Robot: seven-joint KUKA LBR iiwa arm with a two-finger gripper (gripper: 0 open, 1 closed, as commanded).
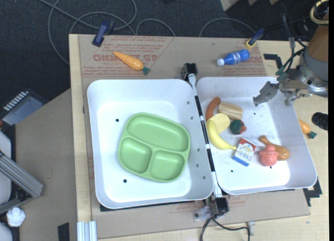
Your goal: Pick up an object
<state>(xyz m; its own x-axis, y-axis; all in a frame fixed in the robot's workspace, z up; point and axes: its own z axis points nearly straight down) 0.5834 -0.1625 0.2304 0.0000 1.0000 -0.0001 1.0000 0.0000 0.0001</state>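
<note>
Our gripper [276, 91] hangs over the right bin's [261, 182] upper right part; we cannot tell how its jaws stand. Nearest, to their left, lie a bread roll [230, 110] and a sausage [211, 108]; farther, the banana [217, 132], small carton [243, 152] and pink toy [269, 156].

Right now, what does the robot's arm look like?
The arm comes in at the right edge: a brownish-orange band above a rounded silvery-grey wrist. Dark cables run along it. The gripper is grey metal with small angular parts, over the right white bin.
</note>
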